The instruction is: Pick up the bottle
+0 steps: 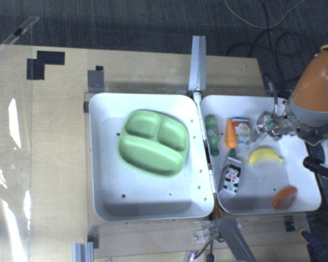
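The bottle [211, 135] is green and lies on its side along the left wall of the right bin [262, 198], its cap toward the back. My gripper [268, 124] hangs over the back right part of that bin. It is well to the right of the bottle, with a carrot and a small carton between them. The grey arm with its orange band [316, 89] reaches in from the right edge.
In the right bin lie an orange carrot [230, 134], a small red-and-white carton [241, 129], a banana [265, 156], a black-and-white box [232, 179] and a red-orange item [285, 196]. The left bin [106, 201] holds a green divided plate [153, 142].
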Robot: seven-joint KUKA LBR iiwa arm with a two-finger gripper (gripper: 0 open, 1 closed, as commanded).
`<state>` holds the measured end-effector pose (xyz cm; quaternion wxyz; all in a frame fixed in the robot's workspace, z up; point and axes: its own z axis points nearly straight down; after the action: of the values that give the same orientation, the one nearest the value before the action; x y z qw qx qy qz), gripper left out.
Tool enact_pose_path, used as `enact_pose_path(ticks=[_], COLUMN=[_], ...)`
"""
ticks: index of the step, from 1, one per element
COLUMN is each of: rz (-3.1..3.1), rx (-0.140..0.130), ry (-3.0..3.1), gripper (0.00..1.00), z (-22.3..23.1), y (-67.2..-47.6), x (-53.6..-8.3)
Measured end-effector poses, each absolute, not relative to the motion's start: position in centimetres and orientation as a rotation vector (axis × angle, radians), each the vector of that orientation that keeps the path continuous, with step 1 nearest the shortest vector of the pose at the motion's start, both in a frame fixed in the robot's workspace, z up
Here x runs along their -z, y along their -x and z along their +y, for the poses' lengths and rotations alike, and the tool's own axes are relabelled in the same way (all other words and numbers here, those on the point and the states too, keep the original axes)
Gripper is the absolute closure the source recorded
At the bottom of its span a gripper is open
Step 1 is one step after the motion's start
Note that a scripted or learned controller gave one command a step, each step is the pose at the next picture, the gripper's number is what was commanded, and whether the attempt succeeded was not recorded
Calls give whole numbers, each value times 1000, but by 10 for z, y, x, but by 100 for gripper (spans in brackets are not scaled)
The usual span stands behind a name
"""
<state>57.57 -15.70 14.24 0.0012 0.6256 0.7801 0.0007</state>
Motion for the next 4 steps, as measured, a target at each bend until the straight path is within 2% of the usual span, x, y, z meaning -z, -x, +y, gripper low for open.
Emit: enact_pose_path(ticks=[1, 2, 3, 4], rz=[2408, 2411, 2308, 2305], rx=[-4, -8, -12, -10], ry=[-2011, -2004, -2117, -2117], gripper=[0, 100, 100, 0], z=[-128, -127, -174, -175], y=[-571, -573, -560, -560], x=[-94, -103, -89, -89])
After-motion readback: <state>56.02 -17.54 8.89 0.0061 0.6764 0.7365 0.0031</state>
